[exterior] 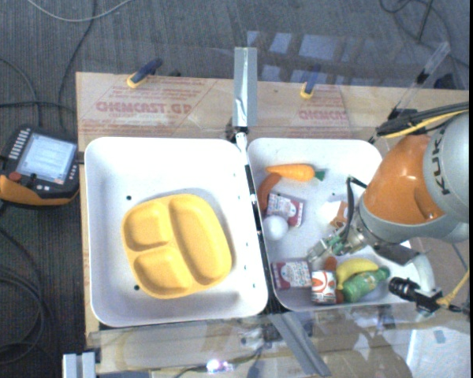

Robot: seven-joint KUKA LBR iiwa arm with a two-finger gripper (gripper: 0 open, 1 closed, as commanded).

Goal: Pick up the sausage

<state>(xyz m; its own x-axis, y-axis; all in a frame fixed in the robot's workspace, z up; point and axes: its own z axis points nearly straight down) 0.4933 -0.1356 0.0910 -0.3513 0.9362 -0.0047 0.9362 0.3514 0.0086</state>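
Note:
The sausage [266, 188] is a short red-brown link lying along the left wall of the right bin [355, 152], just below the carrot [292, 172]. A red and white packet [285, 208] overlaps its lower right side. My gripper [329, 247] hangs over the middle of the right bin, lower and to the right of the sausage, clearly apart from it. It hovers close above a cluster of items near the bin's front, and nothing can be seen held in it.
A yellow divided plate [177, 245] lies in the left bin [102, 211]. The right bin also holds a white egg [276, 227], a second packet [293, 274], a small can [323, 287], a banana [356, 269] and a green item [364, 284]. The arm's orange band [406, 191] covers the bin's right side.

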